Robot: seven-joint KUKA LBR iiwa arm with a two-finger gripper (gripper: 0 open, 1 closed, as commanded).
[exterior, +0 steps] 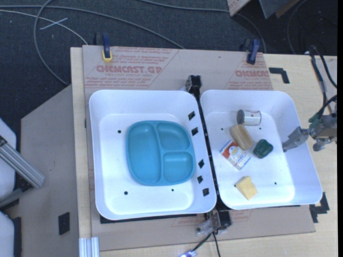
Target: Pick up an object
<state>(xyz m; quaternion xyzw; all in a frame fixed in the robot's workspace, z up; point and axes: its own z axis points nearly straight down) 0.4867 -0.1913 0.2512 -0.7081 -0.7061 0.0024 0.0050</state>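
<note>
The gripper reaches in low over the right bin's outer rim, beside the green object; finger state cannot be told.

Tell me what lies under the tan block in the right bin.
The tan block rests partly on a red-and-white packet, covering its upper corner. The packet lies flat on the right bin floor. Whatever the block and packet cover is hidden.

Left bin: you've got a blue divided plate. Right bin: small can, tan block, green object, packet, yellow block. Gripper at its right rim.
</note>
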